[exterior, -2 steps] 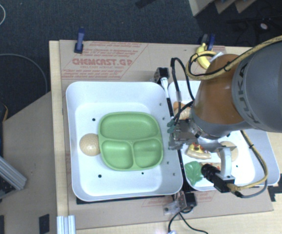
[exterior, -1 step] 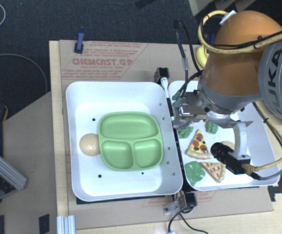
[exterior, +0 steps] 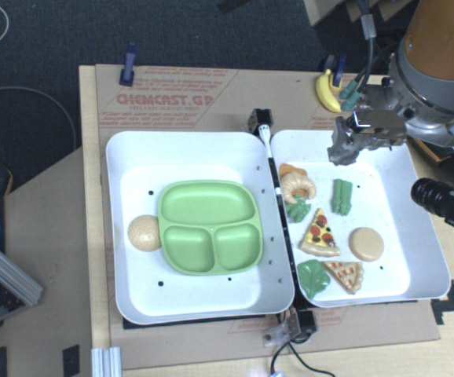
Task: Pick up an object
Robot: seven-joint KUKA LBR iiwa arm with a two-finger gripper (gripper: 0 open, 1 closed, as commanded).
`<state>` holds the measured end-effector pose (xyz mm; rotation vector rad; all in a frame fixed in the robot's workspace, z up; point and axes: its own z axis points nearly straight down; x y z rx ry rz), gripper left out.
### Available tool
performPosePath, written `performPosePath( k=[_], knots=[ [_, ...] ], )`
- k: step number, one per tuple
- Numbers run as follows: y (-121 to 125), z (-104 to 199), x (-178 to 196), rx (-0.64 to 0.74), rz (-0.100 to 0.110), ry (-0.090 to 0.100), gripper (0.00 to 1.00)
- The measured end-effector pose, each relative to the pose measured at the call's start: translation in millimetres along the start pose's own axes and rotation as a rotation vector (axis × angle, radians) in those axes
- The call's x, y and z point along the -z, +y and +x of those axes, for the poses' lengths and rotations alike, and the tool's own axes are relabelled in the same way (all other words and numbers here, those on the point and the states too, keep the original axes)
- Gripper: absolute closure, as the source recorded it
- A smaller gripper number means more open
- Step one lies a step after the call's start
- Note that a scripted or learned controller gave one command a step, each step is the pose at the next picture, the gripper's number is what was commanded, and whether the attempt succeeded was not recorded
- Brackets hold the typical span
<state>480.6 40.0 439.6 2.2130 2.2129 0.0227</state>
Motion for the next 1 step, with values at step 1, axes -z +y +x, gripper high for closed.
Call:
performPosePath(
  k=[1],
  knots=[
    [-2.6, 15.2, -50.1, 0.002, 0.024, -0.002, 1.00]
  ],
)
